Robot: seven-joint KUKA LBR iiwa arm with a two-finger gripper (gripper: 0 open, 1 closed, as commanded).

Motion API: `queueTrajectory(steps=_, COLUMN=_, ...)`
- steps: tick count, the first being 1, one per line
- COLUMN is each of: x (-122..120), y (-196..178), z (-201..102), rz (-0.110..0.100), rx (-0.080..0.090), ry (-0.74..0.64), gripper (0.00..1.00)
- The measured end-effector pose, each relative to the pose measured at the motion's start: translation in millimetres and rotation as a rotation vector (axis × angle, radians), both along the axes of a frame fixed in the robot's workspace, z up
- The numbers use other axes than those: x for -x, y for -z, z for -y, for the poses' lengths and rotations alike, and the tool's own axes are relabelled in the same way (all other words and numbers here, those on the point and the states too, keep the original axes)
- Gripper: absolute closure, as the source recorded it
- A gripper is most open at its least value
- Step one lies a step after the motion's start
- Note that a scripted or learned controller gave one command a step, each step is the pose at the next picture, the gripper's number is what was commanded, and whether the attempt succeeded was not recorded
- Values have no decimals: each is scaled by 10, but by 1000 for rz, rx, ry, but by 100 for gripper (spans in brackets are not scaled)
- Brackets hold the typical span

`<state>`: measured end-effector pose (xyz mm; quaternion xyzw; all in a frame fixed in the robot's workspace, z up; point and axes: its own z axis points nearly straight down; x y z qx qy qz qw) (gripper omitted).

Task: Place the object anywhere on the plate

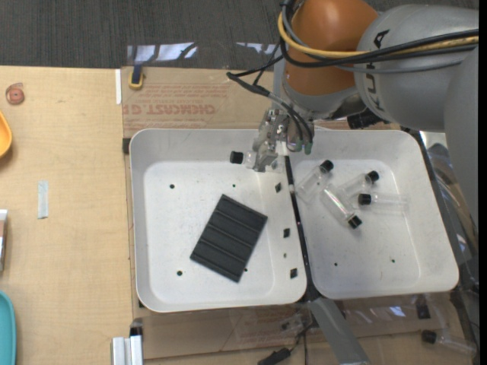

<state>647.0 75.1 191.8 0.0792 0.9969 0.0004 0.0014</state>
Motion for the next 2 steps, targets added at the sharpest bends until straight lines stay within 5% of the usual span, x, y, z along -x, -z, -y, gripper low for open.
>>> queueTrajectory(steps=1, x=510, y=5, z=174, rz=-3, rx=0, ry=256, gripper=100)
queueTrajectory(steps=2, x=1544, y=-1, z=66, rz=-4, rx=1, ry=238, gripper=100)
